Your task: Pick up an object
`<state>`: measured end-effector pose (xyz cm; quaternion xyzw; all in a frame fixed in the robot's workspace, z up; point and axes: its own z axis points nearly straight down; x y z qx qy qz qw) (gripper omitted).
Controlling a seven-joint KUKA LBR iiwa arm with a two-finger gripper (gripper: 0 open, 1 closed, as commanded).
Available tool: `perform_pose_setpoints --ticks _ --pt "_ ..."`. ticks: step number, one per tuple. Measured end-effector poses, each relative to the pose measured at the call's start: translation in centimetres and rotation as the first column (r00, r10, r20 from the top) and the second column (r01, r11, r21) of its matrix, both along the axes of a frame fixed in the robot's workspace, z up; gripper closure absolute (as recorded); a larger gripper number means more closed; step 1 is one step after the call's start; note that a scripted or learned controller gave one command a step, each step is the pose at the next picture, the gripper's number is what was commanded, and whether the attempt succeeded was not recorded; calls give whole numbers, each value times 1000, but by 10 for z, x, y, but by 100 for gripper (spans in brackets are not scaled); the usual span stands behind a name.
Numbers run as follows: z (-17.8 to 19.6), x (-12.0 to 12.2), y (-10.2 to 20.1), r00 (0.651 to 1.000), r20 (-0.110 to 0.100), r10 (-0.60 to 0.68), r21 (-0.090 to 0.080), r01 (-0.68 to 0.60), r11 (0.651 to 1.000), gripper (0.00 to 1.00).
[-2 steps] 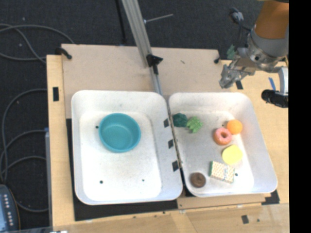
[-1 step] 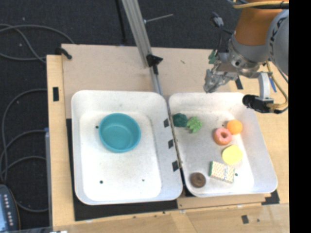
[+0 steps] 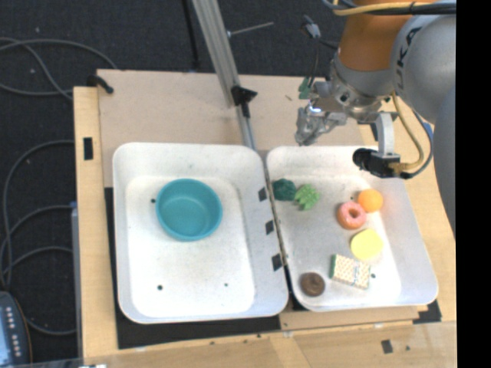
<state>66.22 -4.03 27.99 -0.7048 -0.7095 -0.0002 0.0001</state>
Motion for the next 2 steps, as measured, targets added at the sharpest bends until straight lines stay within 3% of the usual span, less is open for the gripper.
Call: perform_pose_setpoints --ticks 2 --pt "-30 -7 109 1000 -3 0 -1 0 1000 100"
